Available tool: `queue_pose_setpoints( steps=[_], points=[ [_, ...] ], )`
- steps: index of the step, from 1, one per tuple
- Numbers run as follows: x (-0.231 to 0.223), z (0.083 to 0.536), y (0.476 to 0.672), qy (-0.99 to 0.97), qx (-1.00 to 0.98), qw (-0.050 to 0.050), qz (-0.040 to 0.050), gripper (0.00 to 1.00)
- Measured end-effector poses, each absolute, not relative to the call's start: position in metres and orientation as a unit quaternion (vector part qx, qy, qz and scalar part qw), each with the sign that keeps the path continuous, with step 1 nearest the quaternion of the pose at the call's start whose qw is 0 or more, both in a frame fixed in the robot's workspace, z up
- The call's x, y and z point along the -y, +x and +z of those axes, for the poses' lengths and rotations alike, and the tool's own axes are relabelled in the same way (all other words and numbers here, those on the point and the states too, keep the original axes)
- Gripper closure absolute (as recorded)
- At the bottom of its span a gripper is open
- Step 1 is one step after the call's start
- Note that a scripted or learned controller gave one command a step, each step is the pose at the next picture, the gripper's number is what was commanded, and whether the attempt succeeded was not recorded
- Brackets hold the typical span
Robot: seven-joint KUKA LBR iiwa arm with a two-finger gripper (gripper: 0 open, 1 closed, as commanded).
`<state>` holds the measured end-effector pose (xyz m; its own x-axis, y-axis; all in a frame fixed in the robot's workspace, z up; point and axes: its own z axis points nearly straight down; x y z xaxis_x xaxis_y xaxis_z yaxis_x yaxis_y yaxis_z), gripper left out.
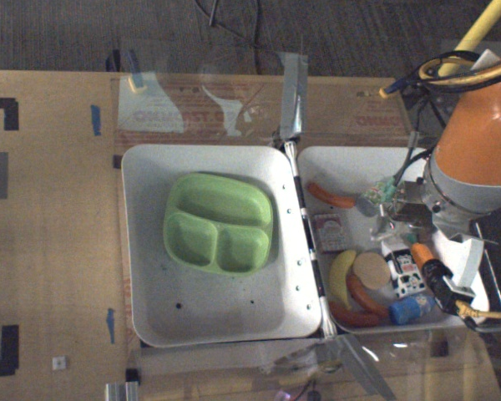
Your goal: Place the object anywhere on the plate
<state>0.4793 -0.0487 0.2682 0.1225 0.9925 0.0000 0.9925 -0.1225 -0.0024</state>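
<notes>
Orange-banded arm [476, 132] is hovering over cluttered right bin [317, 161]; hand's grip cannot be told; green plate [220, 223], far left of the hand, is awaiting any object

— Where does the plate [220, 224] lie?

— In the left bin [150, 307], near the middle. The right bin [313, 161] stands just beside it.

— And what is in the right bin?

— A sausage [331, 196] lies at the back. A banana [341, 276] lies at the front left, with a round disc [371, 270] touching its right side. The arm [476, 140] hangs over the right part.
</notes>
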Motion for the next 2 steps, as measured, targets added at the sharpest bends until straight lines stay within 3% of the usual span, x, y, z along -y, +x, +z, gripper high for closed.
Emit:
queue_pose_setpoints(
  steps=[1,2],
  points=[
    [0.036,0.246,0.551,-0.637,0.771,-0.001,-0.0006,1.0],
    [0.118,0.386,0.545,-0.617,0.787,-0.002,-0.0002,1.0]
  ],
)
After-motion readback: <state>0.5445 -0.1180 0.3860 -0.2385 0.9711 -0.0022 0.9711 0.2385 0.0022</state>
